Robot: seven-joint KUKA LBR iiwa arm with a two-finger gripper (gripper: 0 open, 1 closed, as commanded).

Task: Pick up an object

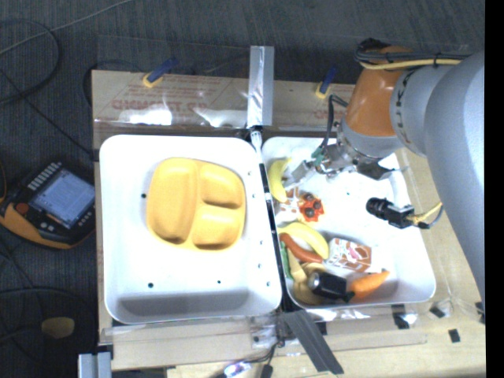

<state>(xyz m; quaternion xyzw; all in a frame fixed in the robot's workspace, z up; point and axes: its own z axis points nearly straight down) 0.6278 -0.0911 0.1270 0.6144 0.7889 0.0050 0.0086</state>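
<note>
My gripper point(309, 165) reaches down into the upper left part of the right bin point(409, 246), below the orange band of the arm point(376, 105). Just left of it a yellow banana-shaped piece point(276, 178) lies along the bin's left wall. A small red and orange toy point(308, 205) sits just below the gripper. Toward the front lie a yellow banana point(313, 239), a red sausage point(294, 247), a red and white carton point(350, 254), an orange carrot point(368, 283) and a black object point(330, 284).
The left bin point(126, 290) holds a yellow divided plate point(195, 202). A black cylindrical part point(389, 209) with a cable hangs over the right bin's right side. A handheld device point(57, 201) lies on the floor at the far left.
</note>
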